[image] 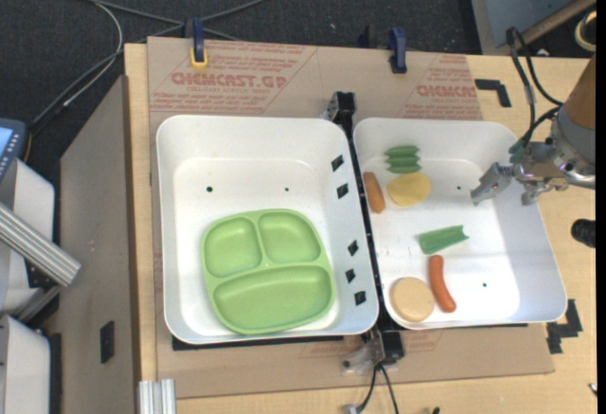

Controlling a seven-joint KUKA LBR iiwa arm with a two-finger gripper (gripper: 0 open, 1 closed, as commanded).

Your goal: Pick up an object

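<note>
While my claw hangs spread and empty over the right bin, I judge this the approach; the green strip lies nearby, so I must descend and centre over it.

right bin: green strip flat, centre | red sausage beside tan disc

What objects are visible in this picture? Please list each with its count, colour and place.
shallow white plastic bins: 2, white, side by side on the bench
green divided plastic tray: 1, green, left bin
ridged green toy piece: 1, green, right bin, top
round yellow toy piece: 1, yellow, below it
orange toy sausage: 1, orange, by the divider
flat green toy strip: 1, green, middle
red toy sausage: 1, red, lower
tan toy bun: 1, tan, lower
hand: 1, grey, right bin's right side
</note>
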